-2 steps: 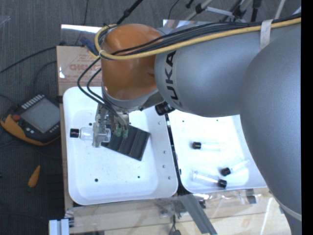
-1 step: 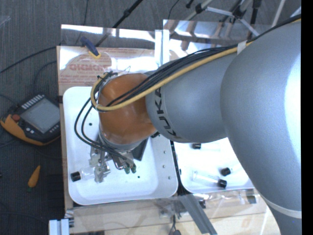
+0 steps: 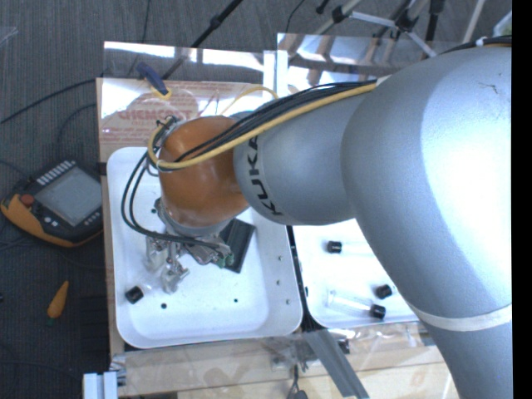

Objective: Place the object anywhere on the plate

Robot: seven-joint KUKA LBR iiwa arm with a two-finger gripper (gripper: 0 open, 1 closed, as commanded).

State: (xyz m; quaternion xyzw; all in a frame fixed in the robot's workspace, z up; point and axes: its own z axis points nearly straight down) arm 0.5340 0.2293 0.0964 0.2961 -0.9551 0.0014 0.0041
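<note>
Camera view: gripper (image 3: 170,274) low inside bin on view's left (image 3: 241,314), pointing down. Open or closed: cannot tell from this angle; nothing seen held. Likely target: small black piece (image 3: 133,293) on bin floor near front-left corner, just beside gripper, toward view's left and slightly nearer camera. Long axis: too small to judge. Coming move probably needs short leftward shift, then descent.

The brand name "KUKA" runs in black letters down the grey arm (image 3: 332,165), just right of its orange band (image 3: 195,169). Behind the band, a pinkish sheet (image 3: 137,113) carries reddish print too faint to read. Left of the band, a handheld screen (image 3: 65,196) is likewise illegible.
</note>
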